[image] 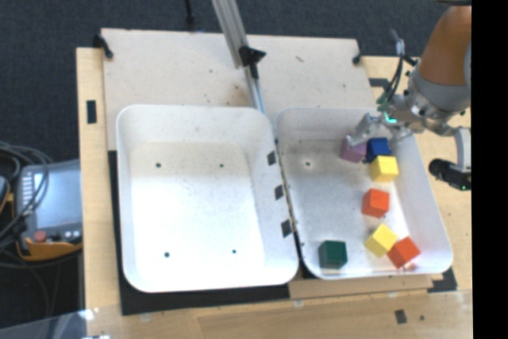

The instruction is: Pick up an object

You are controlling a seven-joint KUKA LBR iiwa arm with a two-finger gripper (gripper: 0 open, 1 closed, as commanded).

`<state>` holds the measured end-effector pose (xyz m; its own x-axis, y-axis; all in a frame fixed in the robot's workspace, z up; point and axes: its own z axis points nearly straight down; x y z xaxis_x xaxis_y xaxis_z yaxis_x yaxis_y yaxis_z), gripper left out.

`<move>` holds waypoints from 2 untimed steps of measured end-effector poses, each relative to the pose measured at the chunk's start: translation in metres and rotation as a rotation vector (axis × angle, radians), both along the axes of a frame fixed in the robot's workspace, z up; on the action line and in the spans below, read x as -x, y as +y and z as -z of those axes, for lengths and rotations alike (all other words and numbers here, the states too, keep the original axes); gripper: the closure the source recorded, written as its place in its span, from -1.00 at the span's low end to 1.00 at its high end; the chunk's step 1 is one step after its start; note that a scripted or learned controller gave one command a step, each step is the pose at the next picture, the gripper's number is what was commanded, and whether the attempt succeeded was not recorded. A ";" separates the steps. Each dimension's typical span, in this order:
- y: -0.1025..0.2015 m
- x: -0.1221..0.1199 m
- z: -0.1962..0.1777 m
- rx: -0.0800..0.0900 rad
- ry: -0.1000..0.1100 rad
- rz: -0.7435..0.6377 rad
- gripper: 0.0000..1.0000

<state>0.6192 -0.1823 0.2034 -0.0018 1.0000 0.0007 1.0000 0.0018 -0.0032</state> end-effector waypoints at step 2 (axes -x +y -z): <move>0.003 0.009 0.052 0.002 0.001 0.001 -1.00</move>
<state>0.6102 -0.1797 0.1511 -0.0006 1.0000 -0.0013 1.0000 0.0006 -0.0041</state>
